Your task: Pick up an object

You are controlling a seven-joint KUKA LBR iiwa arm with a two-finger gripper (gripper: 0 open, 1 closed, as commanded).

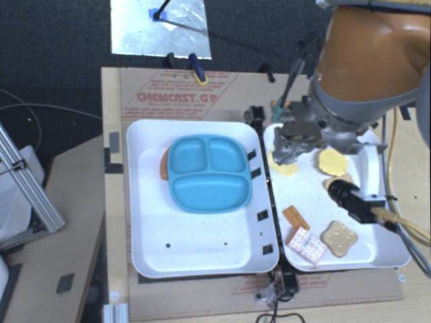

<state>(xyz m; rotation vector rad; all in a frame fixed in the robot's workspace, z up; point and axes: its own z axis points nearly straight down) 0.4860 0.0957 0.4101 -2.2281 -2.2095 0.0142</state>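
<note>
Camera view: grey arm with orange band is reaching in from the right, its tool point(288, 152) hanging over the right white bin point(390, 247), just above a pale yellow flat piece point(285, 169) near the bin's far-left corner. Whether the tool is gripping anything, cannot tell.

Same bin is holding a round yellow disc point(333, 161), a tan cracker-shaped piece point(339, 238), a pink-and-white checked block point(308, 246) and a small orange block point(293, 215). All are looking light, rigid, smooth; flat ones probably need an edge pinch.

Left white bin point(148, 247) is carrying a blue divided plastic tray point(207, 173).
</note>
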